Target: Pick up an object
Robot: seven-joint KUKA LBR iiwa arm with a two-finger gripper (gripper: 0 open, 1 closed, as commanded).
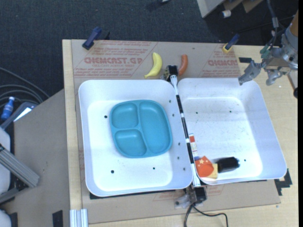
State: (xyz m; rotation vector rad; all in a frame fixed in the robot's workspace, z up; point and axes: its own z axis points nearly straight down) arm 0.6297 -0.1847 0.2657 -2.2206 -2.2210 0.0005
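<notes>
In the right bin (246,103), near its front left corner, lie a small red and orange object with a star (204,167) and a black object (227,164) touching it. A blue divided plate (140,127) rests in the left bin (94,126). My gripper (259,75) hangs over the far right corner of the right bin, well away from these objects. Its fingers stand spread, open, with nothing between them.
A yellow banana (154,65) and an orange sausage-shaped toy (183,64) lie on the board behind the bins. A black divider (182,117) runs between the two bins. Blue clamps (91,38) sit at the board's far edge.
</notes>
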